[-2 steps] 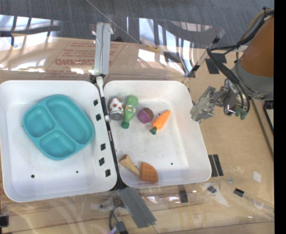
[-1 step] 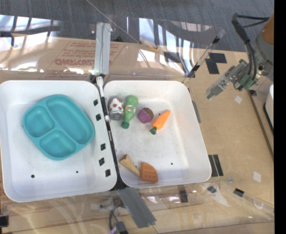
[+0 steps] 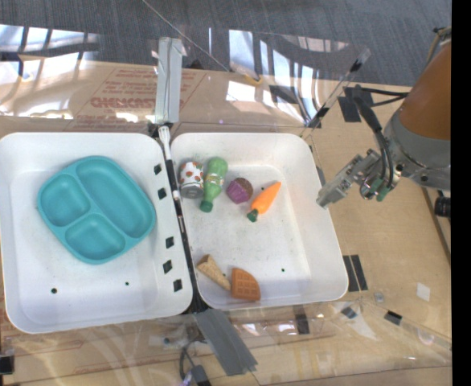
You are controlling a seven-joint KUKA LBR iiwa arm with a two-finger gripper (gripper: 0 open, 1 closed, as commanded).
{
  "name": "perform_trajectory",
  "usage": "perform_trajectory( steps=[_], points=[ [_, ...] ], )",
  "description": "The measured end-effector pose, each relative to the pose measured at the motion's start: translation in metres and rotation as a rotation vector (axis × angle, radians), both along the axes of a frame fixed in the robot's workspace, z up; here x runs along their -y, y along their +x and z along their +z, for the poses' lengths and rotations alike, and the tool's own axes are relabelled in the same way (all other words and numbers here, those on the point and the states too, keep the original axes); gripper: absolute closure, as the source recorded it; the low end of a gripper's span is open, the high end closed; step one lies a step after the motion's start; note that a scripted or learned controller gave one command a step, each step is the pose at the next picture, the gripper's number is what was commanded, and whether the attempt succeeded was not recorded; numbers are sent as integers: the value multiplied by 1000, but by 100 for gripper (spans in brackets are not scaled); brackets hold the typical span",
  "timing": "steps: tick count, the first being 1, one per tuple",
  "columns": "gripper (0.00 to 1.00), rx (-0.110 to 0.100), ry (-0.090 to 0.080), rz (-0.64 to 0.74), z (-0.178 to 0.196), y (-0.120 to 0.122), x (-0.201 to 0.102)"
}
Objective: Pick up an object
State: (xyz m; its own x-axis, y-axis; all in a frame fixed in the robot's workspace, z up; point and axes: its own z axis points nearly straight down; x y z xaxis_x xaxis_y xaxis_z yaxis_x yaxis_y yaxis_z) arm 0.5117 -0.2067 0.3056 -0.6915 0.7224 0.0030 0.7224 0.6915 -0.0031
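The tool point(image 3: 341, 185) is held outside the right bin point(image 3: 324, 240), just past its right wall, over the counter point(image 3: 396, 280); its opening cannot be told. Nothing is gripped. The carrot point(image 3: 265, 199) lies nearest, so a short reach is judged sufficient.

Illumination is bright and even. Strong glare streaks the clear panels point(image 3: 243, 63) behind the bins point(image 3: 26, 296). Shadows are soft. Focus is slightly soft throughout.
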Motion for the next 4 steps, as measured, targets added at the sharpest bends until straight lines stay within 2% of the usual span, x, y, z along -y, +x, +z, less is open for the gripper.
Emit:
perform_trajectory(
  steps=[1,2,3,4],
  points=[
    [100,7,-3,-363,60,53,4],
    [100,2,0,-1,-8,-9,-49],
    [100,2,1,224,-71,-34,-62],
    [100,4,1,155,-95,-34,-88]
  ],
)
